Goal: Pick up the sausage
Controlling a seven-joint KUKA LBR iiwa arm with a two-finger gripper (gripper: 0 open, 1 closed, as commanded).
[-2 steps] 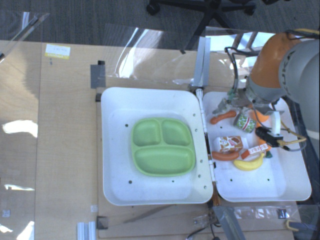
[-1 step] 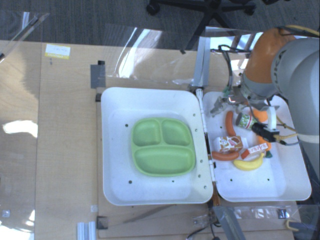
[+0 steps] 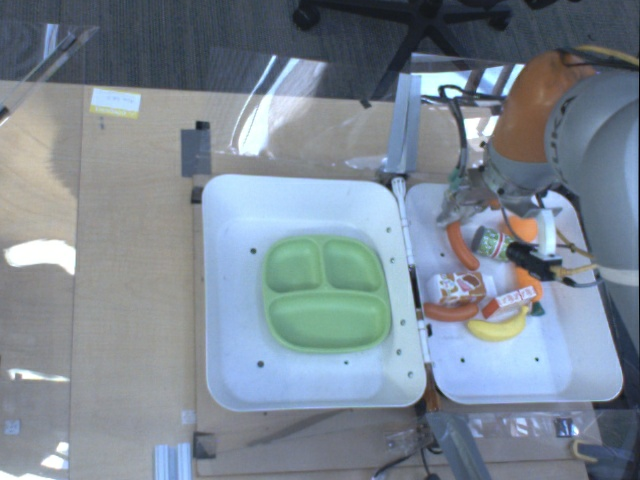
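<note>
bins (image 3: 300,193): white
divided plate (image 3: 326,293): light green
sausage (image 3: 462,245): orange-red
second sausage (image 3: 450,313): orange-red
banana (image 3: 497,327): yellow
can (image 3: 490,242): green, white label
arm (image 3: 590,138): grey, orange band
bench (image 3: 120,298): pale wood

Even, bright overhead light, mostly diffuse. The two white bins (image 3: 300,218) come close to overexposed, their inner walls showing only faint grey shading. A clear panel over the bench (image 3: 110,268) throws glare: a pale blotch at the left edge and streaks along the top near the bins' far side. Shadows are soft and short, thin under the green tray (image 3: 326,293). The picture is slightly soft throughout, small labels unreadable. The arm (image 3: 590,118) at right looks blurred.
</note>
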